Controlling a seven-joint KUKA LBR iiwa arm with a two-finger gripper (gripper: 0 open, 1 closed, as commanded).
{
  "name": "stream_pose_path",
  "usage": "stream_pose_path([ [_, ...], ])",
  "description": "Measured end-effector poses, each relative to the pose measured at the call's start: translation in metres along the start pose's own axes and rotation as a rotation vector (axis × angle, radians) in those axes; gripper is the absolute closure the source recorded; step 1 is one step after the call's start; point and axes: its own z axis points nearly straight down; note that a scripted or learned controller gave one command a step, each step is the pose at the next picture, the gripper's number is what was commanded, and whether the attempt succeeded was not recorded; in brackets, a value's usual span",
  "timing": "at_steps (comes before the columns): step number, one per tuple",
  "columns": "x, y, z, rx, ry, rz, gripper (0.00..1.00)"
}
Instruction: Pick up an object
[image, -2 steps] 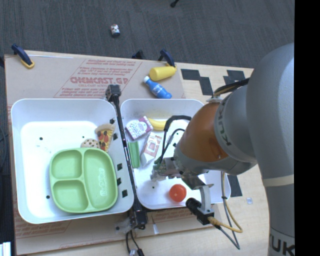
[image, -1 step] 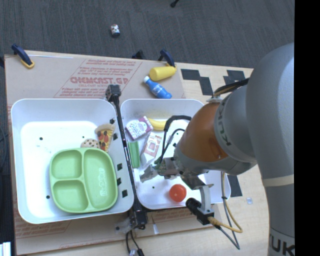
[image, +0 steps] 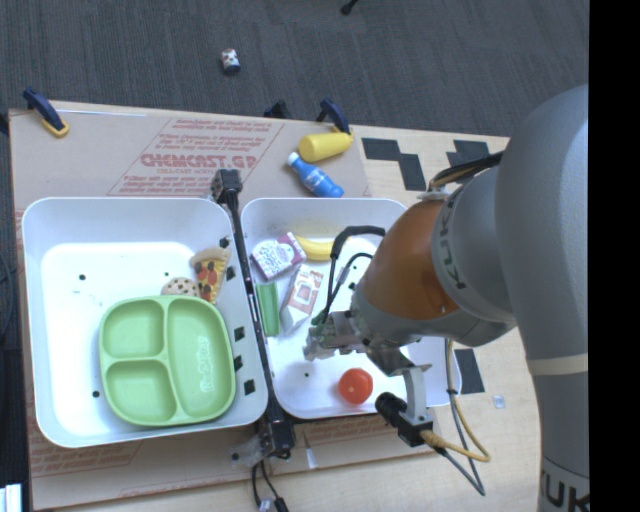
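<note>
In the right bin (image: 300, 398), the tool (image: 322, 345) (fingers hidden) – beside a tomato (image: 355, 386).

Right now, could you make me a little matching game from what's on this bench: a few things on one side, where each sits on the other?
Things:
1. green divided plate
2. red ball
3. yellow bottle
4. pizza slice toy

Places:
A. on the cardboard, behind the bins
B. right bin, near its front edge
C. left bin, front part
D. left bin, by the wall between the bins

Pairs: 1-C, 2-B, 3-A, 4-D
</note>
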Motion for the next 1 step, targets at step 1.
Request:
stream_pose_path([
  [1, 0.0000, 0.0000, 0.0000, 0.000, 0.000, 0.001, 0.00],
])
